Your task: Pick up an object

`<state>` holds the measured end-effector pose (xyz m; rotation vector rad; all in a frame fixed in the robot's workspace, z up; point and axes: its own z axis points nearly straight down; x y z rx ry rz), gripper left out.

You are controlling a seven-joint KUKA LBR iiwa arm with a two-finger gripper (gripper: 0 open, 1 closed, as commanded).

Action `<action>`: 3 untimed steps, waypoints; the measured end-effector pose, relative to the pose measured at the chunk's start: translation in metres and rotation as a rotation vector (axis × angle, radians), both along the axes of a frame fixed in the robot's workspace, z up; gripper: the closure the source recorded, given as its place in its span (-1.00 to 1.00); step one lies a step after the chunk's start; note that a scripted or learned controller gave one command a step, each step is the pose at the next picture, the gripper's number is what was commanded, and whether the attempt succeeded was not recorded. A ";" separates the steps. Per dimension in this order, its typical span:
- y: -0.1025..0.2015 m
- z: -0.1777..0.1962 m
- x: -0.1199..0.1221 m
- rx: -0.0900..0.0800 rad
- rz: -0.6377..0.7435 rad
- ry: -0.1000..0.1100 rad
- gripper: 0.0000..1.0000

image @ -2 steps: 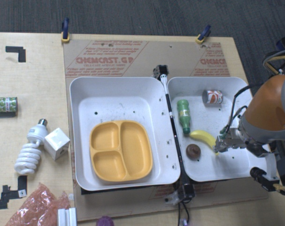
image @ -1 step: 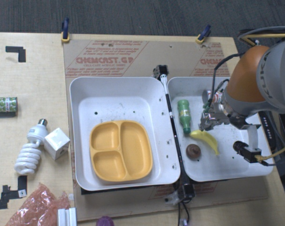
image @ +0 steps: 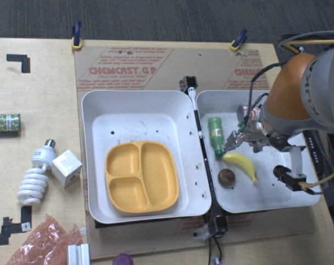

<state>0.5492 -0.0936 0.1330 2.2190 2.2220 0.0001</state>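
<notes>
Right bin (image: 299, 200), near to far: 1 brown round object (image: 227, 176); 1 banana (image: 240, 164); 1 green bottle (image: 215, 135). Gripper (image: 233, 142) low between bottle and banana; jaws' opening cannot be told, nothing visibly held. Risk: crowded items, jaws may nudge both, closing on neither.

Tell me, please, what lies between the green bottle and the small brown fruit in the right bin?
In the camera view, the banana lies between the green bottle and the small brown fruit.
</notes>
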 end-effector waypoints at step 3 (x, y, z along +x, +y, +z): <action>0.014 0.059 -0.071 0.000 -0.001 0.001 1.00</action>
